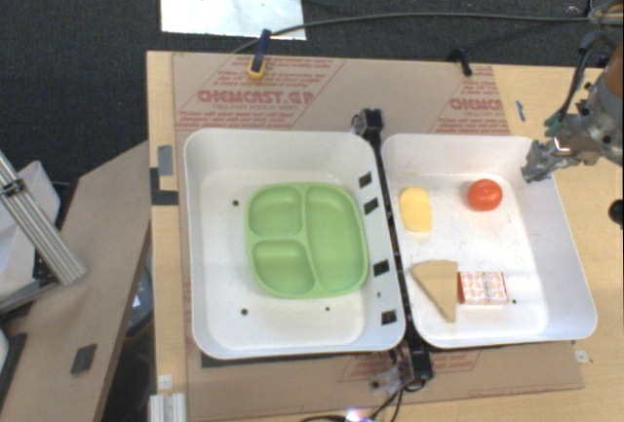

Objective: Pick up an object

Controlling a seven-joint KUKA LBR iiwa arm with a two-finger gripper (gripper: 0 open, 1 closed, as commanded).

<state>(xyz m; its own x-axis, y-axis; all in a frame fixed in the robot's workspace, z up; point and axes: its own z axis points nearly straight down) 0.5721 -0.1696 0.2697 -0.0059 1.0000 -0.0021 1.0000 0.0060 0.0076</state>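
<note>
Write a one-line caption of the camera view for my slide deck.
Pincer at the right bin's far edge beside a red ball; green tray in the left bin.

Two bins sit side by side on a bench [546, 94]. The left bin [210, 245] holds a divided plate [304, 238] at its centre. In the right bin [570, 284], a tomato [485, 194] lies at twelve o'clock, an oblong block [416, 210] at ten, a wedge [440, 286] at seven, and a small box [483, 288] touching the wedge at six.

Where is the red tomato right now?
The red tomato sits in the right bin, toward its far edge, right of the yellow block.
</note>
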